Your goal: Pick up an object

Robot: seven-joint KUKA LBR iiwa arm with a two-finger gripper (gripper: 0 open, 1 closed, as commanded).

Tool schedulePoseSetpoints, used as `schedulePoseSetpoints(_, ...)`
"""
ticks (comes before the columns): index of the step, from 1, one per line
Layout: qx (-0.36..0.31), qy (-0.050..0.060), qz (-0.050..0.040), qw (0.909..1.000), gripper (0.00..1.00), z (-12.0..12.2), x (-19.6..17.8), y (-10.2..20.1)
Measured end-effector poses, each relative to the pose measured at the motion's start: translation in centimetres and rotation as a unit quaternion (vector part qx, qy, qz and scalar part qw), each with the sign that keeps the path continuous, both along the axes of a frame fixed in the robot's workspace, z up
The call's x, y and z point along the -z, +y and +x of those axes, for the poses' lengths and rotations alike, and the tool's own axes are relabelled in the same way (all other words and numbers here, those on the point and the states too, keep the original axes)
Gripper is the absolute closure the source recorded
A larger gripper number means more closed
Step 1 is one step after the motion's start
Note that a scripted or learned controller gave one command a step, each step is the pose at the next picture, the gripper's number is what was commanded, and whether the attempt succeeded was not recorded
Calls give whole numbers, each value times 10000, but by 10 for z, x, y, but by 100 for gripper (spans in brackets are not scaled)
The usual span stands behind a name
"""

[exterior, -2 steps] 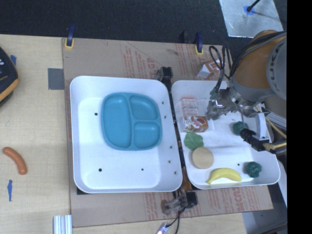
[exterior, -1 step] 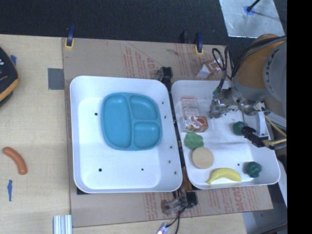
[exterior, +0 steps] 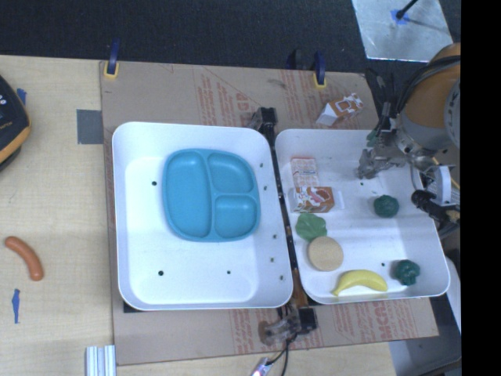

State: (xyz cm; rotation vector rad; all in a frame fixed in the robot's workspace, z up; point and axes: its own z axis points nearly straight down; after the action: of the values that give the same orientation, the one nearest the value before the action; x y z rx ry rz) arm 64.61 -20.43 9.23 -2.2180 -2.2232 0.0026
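Hovering: hand (exterior: 370, 165) over right bin (exterior: 352, 143), holding nothing.

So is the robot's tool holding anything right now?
Tool: over the right bin, nothing seen in it; open or closed cannot be told.

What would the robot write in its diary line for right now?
gripper: over right bin, far side | holding: nothing seen | nearest: dark green ball | left bin: blue tray
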Motion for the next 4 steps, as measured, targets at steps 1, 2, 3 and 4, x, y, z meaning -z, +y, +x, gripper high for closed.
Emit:
schedulePoseSetpoints(1, -8, -14, -5, 10000, 0, 11, -146, -8)
schedulePoseSetpoints(2, -18, 10, -1, 10000, 0, -21, 1, 73)
schedulePoseSetpoints(3, -1, -3, 0, 10000, 0, -5, 0, 57)
schedulePoseSetpoints(4, -18, -3, -3, 10000, 0, 10, 0, 100)
